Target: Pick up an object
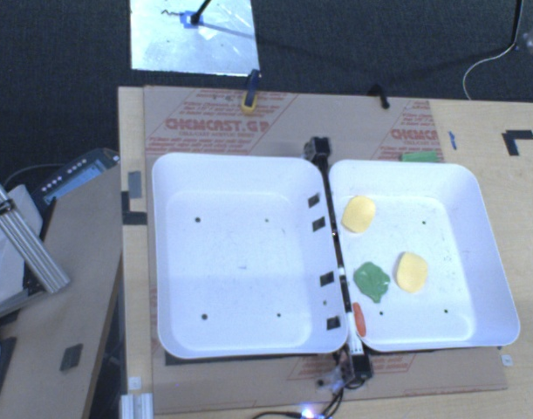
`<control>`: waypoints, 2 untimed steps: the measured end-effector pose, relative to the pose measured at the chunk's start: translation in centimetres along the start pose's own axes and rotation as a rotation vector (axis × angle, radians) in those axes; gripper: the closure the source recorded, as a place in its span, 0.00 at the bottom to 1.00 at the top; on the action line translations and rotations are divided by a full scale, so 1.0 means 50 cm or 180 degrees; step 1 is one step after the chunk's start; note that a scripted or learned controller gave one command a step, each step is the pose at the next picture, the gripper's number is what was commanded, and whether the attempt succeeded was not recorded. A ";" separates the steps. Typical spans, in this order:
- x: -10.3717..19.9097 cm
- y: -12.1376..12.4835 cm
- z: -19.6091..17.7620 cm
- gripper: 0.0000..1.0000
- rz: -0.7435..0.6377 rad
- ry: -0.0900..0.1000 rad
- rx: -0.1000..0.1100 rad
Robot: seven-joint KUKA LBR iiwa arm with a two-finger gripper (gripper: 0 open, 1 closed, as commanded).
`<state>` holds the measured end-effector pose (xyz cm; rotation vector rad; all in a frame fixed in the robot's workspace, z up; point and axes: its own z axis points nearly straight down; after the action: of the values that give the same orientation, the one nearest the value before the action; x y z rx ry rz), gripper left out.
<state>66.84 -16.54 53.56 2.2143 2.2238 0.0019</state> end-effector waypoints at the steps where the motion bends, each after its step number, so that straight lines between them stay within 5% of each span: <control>1: 0.000 0.000 0.000 1.00 -0.0001 -0.0001 -0.0001; 2: 0.004 0.000 0.000 1.00 0.0001 0.0000 0.0000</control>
<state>66.84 -16.33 53.56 2.2148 2.2233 0.0018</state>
